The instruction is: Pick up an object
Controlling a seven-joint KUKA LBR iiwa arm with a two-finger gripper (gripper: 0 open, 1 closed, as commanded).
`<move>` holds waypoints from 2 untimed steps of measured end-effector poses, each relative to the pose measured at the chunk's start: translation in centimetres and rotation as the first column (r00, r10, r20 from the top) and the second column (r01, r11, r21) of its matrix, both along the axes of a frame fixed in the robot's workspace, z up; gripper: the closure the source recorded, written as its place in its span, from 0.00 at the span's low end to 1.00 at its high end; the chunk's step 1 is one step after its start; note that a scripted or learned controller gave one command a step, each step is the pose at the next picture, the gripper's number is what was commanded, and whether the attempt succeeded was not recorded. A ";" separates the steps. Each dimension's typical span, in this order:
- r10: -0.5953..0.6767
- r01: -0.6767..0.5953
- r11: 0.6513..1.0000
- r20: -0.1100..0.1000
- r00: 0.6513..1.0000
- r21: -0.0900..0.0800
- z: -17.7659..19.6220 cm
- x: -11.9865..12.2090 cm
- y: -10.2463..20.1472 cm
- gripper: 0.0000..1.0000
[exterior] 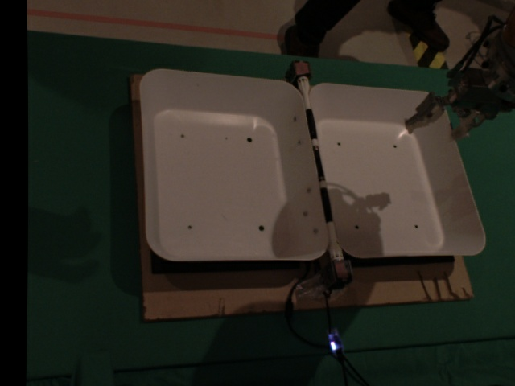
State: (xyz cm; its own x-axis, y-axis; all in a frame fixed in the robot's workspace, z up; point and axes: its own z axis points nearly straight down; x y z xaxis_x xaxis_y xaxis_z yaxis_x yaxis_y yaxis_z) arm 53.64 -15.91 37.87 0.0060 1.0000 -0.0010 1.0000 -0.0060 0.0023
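My gripper point(435, 128) hangs over the far right rim of the right bin point(451, 215), near its back corner. Its two fingers are spread apart, one pale fingertip point(417, 121) reaching over the bin's sloped wall, and it is open with nothing between them. The gripper's shadow falls on the right bin's floor near the divider. The left bin point(161, 175) lies beside it, with only small dark specks showing on its white floor.
A black-and-white striped bar point(315, 147) runs between the two bins. Both bins rest on a cardboard sheet point(241, 304) over green cloth. A cable with a blue light point(332, 342) trails off the front edge.
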 end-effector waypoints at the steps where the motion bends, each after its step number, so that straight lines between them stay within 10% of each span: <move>1: 0.000 0.000 1.000 -0.003 1.000 -0.001 -5.0 -0.1 -1.2 0.00; 2: 0.000 0.000 1.000 -0.003 1.000 0.000 -9.0 -0.4 -1.4 0.00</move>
State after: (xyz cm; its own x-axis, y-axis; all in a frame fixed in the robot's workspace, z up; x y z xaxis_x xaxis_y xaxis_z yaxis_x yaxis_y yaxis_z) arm 53.29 -17.34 28.91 0.0057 1.0000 -0.0013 1.0000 -0.0057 -0.0010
